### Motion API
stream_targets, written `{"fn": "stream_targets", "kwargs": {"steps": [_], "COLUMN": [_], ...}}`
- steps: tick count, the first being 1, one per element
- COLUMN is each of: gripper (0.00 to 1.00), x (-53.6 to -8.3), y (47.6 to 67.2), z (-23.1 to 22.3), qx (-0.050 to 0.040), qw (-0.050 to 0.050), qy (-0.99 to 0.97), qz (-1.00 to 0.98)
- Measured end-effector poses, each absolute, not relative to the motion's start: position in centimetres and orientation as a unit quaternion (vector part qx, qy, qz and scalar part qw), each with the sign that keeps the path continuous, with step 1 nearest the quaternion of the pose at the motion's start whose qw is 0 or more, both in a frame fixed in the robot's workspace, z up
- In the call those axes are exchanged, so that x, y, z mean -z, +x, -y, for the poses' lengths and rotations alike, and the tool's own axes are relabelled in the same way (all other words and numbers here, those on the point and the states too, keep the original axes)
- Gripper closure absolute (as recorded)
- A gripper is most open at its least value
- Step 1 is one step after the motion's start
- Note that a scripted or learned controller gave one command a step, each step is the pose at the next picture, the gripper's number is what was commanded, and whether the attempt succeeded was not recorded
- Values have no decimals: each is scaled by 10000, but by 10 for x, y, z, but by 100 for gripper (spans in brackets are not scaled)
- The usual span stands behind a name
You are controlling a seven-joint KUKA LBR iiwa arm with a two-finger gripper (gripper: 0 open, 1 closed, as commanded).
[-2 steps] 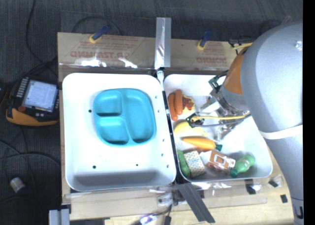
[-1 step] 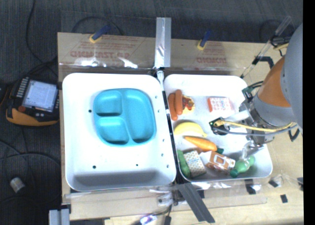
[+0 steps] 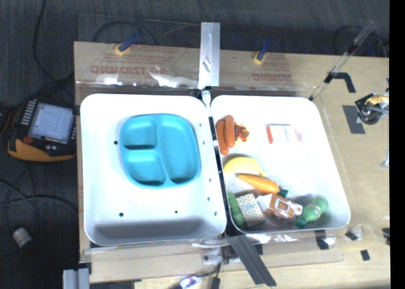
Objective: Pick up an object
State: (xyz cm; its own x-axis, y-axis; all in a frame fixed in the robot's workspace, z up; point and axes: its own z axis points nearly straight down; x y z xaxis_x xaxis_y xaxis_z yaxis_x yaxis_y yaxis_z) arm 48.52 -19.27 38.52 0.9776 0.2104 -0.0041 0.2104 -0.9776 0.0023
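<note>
Dark carpet lies all around a wooden bench [image 3: 367,174] with two white bins. On the left, the left bin [image 3: 101,218] holds a blue tray [image 3: 159,148] with three sections. On the right, the right bin [image 3: 319,148] holds toy food: a hot dog [image 3: 226,131], a small white and red card [image 3: 282,133], a yellow toy [image 3: 240,166], an orange carrot [image 3: 258,183], a little box [image 3: 283,208] and a green toy [image 3: 312,212]. The carrot looks light, hard and a bit slippery, I think. Grabbing across its thick middle seems best. I cannot tell how the gripper stands.
</note>
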Motion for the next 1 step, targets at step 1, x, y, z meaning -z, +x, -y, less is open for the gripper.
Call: {"fn": "stream_targets", "kwargs": {"steps": [1], "gripper": [0], "x": [-288], "y": [484], "z": [137], "qx": [28], "qw": [-7], "qy": [9937], "qz": [-1123]}}
